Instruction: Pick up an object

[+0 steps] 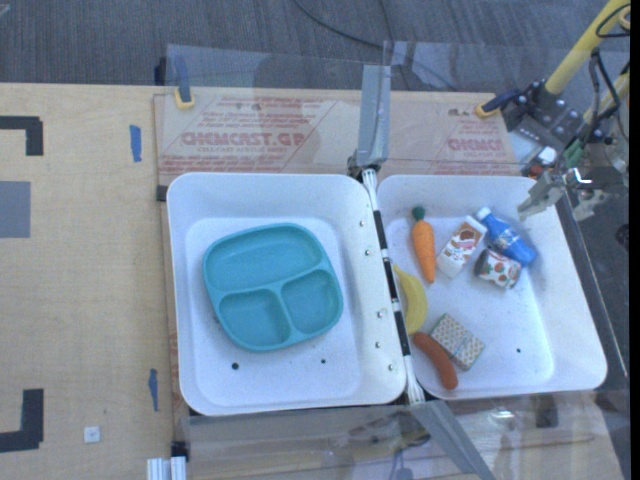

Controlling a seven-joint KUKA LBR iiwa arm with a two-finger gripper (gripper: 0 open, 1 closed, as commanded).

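Note:
The right bin [570,338] holds several items. An orange carrot [425,249] lies at its upper left, with a small white and red carton [458,248] beside it. A blue bottle [506,237] and a small brown pack [497,269] sit right of the carton. A yellow banana [412,299] rests against the left wall. A red sausage [436,359] and a patterned block [458,340] lie near the front. My gripper [553,188] hangs over the bin's upper right corner, apart from all the items, with nothing seen in it.
A teal divided plate [272,286] fills much of the left bin [190,208]. A raised divider [385,278] separates the two bins. Cables and a yellow tube [585,43] crowd the top right behind the arm.

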